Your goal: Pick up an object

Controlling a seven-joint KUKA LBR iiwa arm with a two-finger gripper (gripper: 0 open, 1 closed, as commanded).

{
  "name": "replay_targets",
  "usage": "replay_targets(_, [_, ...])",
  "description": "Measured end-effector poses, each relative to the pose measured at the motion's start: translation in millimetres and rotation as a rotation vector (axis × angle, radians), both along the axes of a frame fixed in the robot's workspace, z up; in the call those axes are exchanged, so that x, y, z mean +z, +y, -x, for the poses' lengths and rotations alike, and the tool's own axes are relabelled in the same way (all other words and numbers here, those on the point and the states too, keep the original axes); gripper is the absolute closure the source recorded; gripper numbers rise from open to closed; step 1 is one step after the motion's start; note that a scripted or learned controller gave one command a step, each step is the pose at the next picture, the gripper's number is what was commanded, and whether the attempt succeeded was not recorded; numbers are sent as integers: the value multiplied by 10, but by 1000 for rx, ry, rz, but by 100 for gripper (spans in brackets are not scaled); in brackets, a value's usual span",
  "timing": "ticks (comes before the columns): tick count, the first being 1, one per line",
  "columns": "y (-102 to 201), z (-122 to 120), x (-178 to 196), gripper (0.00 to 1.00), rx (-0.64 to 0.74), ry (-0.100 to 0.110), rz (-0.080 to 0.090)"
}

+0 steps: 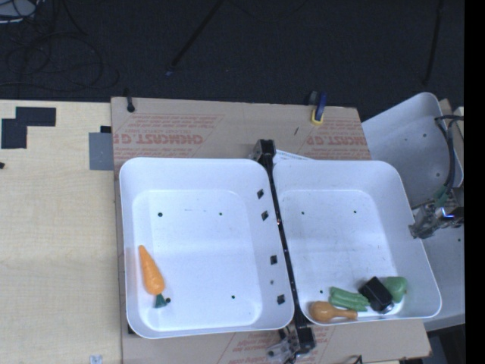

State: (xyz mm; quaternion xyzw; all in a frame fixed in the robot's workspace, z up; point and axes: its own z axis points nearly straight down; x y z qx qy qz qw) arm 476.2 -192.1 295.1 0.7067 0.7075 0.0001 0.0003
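1. Dark floor with loose cables fills the far side of the scene, and a pale wooden bench (53,233) runs along the left, bearing a sheet of printed cardboard (227,131) under both bins.
2. At the right edge, beyond the right bin's outer rim, the gripper (436,218) shows as a small grey and dark mass beside a white curved panel (413,131); it is too small and cluttered to tell how it stands or whether it has anything.
3. Just beside the gripper, on its left, lies the right bin (341,180), white and shallow.
4. Near that bin's front corner, below and left of the gripper, a black block (376,293) rests against a green leafy piece (395,285), with a green pod (348,299) and a yellow-orange pear-shaped toy (330,312) close together beside them.
5. Well apart from the gripper, across a dark divider with clips (274,233), sits the left bin (189,177).
6. An orange carrot (151,271) with a green stub lies at that bin's front left wall, far from the gripper.
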Motion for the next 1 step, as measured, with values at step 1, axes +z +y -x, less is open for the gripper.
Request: replay_targets(1, [-220,4,-2,100,-2,2,0])
